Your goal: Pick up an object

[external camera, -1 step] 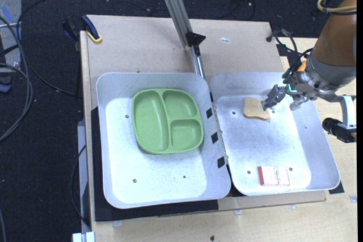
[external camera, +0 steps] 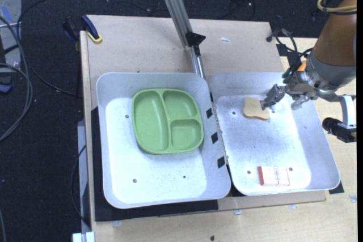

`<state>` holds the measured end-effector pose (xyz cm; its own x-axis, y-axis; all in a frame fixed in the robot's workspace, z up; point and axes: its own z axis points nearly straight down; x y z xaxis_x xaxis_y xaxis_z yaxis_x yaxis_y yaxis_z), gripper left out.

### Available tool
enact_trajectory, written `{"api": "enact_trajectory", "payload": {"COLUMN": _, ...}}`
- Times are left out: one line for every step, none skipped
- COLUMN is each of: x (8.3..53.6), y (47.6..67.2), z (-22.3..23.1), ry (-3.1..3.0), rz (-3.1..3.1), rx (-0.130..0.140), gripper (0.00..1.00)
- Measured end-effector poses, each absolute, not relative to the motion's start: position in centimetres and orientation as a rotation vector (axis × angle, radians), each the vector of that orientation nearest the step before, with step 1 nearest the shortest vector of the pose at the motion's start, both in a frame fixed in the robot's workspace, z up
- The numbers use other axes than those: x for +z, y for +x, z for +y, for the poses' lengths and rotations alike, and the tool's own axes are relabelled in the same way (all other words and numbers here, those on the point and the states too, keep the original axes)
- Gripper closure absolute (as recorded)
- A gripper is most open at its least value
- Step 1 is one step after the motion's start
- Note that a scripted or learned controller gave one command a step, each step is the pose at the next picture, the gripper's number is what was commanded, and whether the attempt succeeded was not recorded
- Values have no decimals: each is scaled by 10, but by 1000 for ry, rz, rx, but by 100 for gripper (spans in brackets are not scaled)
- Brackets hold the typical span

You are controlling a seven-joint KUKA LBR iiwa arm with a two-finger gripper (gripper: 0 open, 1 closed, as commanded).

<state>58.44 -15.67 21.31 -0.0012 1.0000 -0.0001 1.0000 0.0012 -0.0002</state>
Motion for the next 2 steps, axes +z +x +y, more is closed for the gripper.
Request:
{"api": "enact_trajectory", "payload": {"x": 161, "y": 577, "z": -157, "ry": -2219, "rz": -2218, "rx": 5, "gripper": 0}}
{"api": "enact_trajectory", "payload": {"x": 107, "y": 579, "z": -146, "ry": -2216, "rz": -2220, "rx": 5, "gripper": 0}}
